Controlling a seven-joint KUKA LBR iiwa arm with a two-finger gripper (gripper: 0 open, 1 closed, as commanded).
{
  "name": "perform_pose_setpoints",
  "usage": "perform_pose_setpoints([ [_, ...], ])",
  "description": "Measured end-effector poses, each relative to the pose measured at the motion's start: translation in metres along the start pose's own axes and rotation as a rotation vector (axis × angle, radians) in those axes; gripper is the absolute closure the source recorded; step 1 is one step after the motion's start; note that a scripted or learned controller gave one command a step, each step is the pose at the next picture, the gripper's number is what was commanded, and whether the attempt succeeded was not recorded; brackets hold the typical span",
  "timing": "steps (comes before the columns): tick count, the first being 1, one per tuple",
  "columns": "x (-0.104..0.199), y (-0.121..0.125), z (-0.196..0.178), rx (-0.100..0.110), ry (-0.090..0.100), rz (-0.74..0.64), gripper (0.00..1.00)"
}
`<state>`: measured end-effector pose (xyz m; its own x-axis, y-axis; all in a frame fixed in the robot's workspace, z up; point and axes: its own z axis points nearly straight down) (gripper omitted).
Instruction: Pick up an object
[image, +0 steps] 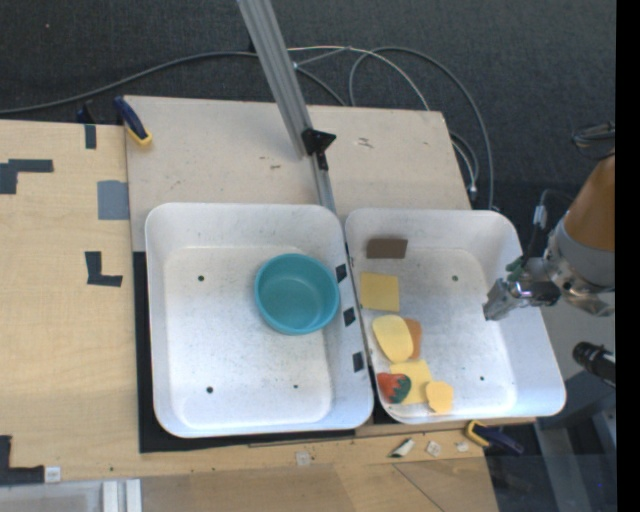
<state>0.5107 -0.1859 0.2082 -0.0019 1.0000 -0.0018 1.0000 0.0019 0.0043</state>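
Here the left bin (180, 300) holds a teal bowl (296, 292), the right bin (480, 250) yellow pieces (380, 292) along its left edge, and the claw (498, 302), its state unclear, sits at its right edge.

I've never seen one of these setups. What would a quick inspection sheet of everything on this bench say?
Surface: wooden bench bearing a left bin and a right bin, side by side.
Job's things: teal bowl in the left bin; in the right bin a brown block, a yellow square and a cluster of yellow and orange pieces near its left wall.
Clutter: grey tape marks on the bench; small bits at the front edge.
Gripper: gripper over the right bin's right edge, nothing seen in it.
Cables: cables looping behind the bins.
Surroundings: dark floor; slanted metal pole.
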Motion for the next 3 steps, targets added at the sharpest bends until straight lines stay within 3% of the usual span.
perform_pose_setpoints([
  [3, 0.143, 0.080, 0.016, 0.005, 0.003, -0.005, 1.00],
])
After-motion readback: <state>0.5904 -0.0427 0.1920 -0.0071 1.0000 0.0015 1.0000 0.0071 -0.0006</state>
